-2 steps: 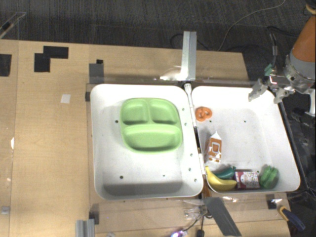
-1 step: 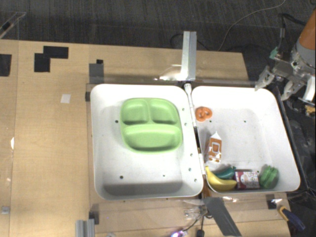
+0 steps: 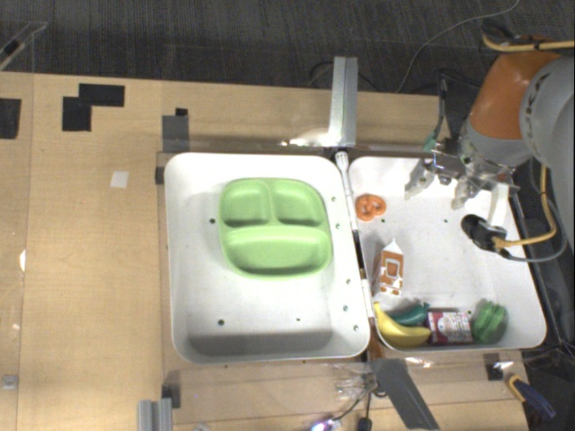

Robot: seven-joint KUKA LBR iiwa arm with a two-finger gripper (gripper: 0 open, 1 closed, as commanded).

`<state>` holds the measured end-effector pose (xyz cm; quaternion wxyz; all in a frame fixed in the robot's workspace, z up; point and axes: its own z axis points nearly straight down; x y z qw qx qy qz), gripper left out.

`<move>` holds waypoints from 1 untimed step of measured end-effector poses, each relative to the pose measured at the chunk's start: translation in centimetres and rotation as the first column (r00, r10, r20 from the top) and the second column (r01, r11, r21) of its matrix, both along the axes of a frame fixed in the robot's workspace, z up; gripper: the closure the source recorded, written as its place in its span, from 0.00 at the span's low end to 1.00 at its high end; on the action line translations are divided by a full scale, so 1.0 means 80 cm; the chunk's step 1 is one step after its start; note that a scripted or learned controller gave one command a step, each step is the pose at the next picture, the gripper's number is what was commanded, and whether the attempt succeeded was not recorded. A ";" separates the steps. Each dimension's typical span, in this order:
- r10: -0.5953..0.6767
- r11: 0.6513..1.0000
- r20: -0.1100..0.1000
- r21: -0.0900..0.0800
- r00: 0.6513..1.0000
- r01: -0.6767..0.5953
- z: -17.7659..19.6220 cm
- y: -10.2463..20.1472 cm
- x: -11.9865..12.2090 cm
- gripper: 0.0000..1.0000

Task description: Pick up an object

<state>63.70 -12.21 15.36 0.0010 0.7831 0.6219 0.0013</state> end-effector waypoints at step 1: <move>0.345 0.939 0.004 -0.003 0.938 -0.345 0.006 0.015 0.026 0.00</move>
